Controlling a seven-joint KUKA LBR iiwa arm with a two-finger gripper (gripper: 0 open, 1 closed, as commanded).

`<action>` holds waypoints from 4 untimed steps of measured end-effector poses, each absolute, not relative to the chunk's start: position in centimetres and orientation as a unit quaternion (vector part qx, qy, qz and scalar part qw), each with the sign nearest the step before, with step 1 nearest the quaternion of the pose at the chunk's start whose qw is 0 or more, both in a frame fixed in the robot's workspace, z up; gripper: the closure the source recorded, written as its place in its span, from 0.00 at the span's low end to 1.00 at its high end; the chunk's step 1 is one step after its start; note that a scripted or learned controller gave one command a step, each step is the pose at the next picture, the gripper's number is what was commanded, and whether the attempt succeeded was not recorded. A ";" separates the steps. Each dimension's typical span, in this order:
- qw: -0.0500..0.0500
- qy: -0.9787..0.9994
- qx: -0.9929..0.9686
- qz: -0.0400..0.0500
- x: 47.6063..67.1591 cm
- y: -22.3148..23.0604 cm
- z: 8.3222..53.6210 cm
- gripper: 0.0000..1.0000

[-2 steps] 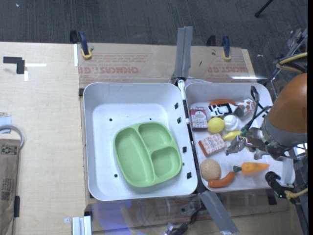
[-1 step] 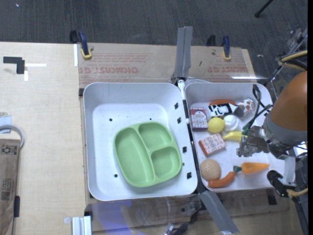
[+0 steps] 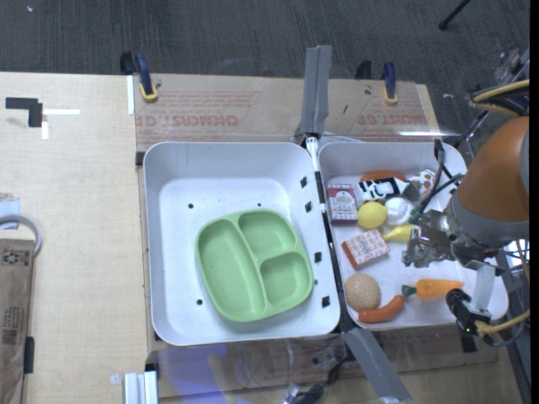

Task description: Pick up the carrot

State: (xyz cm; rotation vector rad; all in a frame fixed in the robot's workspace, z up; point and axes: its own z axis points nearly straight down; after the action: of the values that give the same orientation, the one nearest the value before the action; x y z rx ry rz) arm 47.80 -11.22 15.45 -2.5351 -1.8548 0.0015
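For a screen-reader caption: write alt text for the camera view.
The gripper hovers in the right bin, above the carrot lying near the bin's front edge. Around it lie a lemon, a small box and a sausage. The left bin holds a green divided plate.

Orange carrot (image 3: 438, 289) (flat) in right bin
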 end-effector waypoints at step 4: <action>0.000 -0.710 -0.704 0.001 47.8 -22.2 16.1 0.00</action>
State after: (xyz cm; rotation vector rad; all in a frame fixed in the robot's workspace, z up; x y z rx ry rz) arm 47.77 -22.24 16.14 -2.2115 -2.2319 0.0016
